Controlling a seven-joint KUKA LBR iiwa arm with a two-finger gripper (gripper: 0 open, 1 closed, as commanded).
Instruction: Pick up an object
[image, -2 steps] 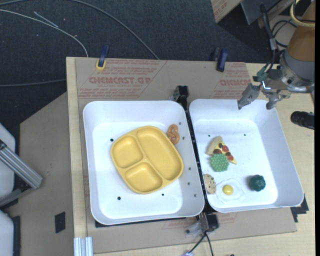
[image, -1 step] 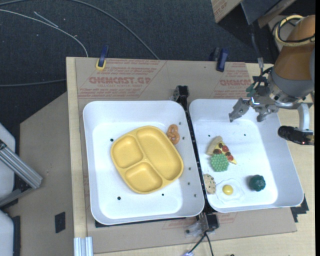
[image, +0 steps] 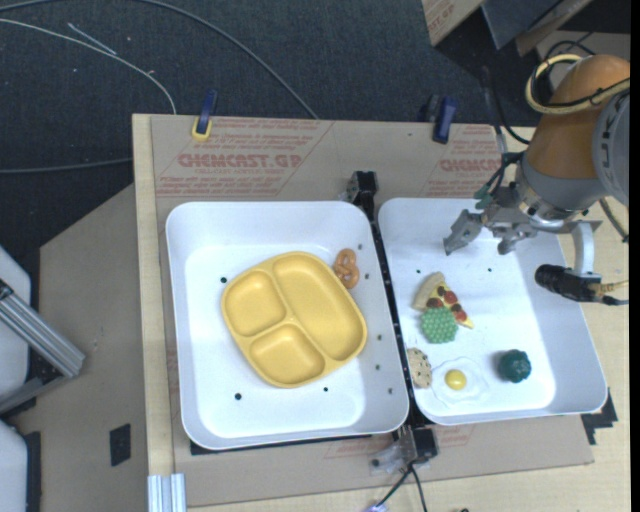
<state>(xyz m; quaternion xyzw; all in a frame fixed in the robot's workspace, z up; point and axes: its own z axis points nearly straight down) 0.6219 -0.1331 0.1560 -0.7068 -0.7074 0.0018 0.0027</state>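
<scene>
Overhead, open fingers hang over the right bin's far end, holding nothing.

Spread wide, the gripper (image: 487, 232) sits up-frame of the toy food: the pizza slice (image: 438, 294) lies nearest, toward the camera and slightly left, its length slanting, with the green ball (image: 438, 325) just beyond, in the right bin (image: 560, 400).

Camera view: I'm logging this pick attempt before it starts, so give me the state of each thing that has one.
gripper: open, above the right bin's far end, holding nothing
yellow tray: lying flat in the left bin
pretzel: beside the tray's far corner
pizza slice: flat in the right bin
green broccoli: touching the pizza slice
cookie: at the bin's left wall
fried egg: flat
dark green object: resting alone
</scene>
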